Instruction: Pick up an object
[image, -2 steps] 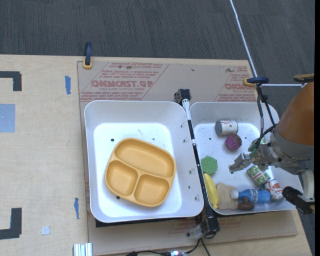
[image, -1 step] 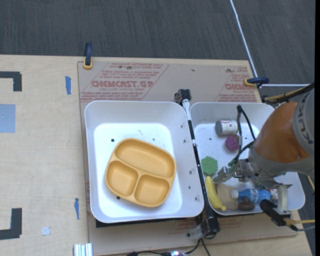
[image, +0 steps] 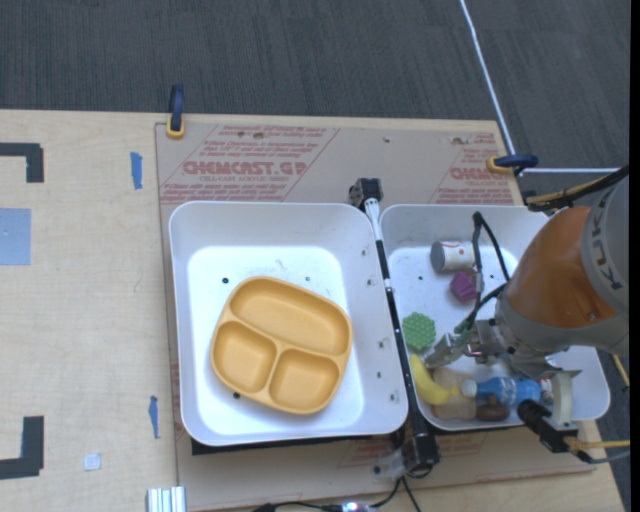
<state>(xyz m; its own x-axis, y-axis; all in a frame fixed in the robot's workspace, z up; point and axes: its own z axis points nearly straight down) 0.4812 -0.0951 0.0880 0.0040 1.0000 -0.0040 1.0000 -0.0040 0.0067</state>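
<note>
The counter (image: 80, 330) is pale wood, with a printed clear sheet (image: 300, 160) lying under two white bins. The left bin (image: 185, 300) holds a yellow three-part plate (image: 281, 344) near its centre. From three o'clock the grey arm (image: 565, 285), with its orange band, leans over the right bin (image: 400, 250), and the gripper (image: 462, 348) sits low above the clutter toward the bin's six o'clock side. I cannot tell how its jaws stand, or whether anything is between them. Around the right bin, a grey-and-white cylinder (image: 452, 254) lies at twelve o'clock, with a purple object (image: 464, 288) just below it. A green bumpy disc (image: 418, 328) lies at nine o'clock, a banana (image: 428, 384) at seven, and a blue-capped bottle (image: 500, 388) at six.
</note>
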